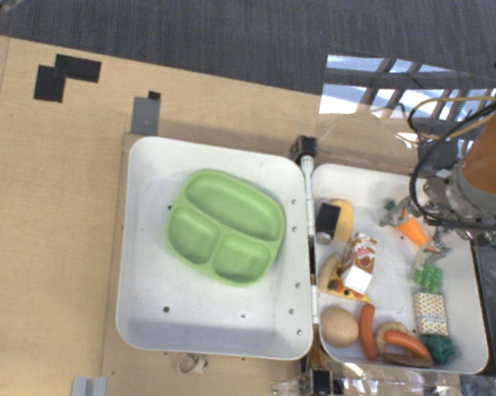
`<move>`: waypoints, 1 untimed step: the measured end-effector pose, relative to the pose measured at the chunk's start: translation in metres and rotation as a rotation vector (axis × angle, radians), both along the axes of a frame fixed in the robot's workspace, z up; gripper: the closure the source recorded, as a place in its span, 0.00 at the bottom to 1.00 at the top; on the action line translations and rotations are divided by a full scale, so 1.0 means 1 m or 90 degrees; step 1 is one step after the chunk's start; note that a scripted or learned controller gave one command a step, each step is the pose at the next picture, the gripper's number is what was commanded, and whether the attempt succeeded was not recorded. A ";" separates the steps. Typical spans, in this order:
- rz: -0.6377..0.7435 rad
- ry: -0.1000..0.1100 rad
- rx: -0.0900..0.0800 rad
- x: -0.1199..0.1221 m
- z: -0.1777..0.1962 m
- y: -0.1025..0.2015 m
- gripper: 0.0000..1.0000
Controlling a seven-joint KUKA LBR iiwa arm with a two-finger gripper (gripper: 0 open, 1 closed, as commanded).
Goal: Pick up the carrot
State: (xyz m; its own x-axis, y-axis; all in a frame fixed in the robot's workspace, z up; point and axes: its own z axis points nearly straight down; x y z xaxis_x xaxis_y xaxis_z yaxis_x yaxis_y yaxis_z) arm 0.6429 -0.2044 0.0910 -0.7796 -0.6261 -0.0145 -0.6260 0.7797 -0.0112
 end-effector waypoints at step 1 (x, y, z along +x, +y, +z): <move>0.000 -0.011 0.001 0.005 0.015 0.003 1.00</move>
